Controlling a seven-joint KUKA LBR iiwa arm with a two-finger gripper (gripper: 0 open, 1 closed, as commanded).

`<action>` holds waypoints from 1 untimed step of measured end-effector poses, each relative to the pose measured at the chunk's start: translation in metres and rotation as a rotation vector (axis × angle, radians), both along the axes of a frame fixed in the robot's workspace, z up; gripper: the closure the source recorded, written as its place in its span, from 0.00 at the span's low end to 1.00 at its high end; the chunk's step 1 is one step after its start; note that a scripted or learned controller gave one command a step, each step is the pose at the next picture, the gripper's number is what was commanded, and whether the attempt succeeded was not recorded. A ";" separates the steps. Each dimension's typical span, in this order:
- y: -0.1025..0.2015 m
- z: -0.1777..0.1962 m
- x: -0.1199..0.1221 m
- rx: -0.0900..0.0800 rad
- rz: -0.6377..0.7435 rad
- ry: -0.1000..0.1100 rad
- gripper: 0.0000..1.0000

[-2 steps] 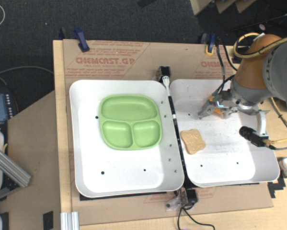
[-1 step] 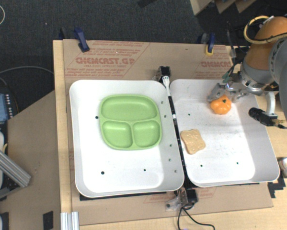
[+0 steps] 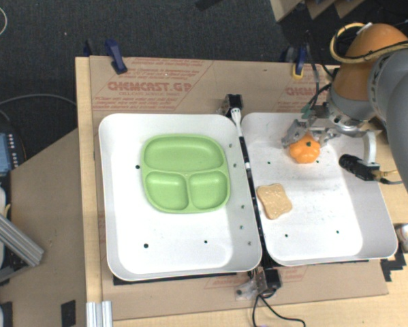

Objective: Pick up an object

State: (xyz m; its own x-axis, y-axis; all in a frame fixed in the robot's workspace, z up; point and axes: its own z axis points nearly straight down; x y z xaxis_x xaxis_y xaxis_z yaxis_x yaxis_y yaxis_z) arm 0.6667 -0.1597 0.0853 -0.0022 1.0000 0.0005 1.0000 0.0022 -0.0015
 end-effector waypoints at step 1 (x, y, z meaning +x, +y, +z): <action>0.058 0.000 0.000 0.002 0.003 0.001 0.00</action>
State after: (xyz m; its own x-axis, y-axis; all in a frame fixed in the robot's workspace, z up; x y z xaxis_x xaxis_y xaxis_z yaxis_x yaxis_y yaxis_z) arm 0.6669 -0.1020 0.0851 -0.0055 1.0000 0.0027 1.0000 0.0055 -0.0021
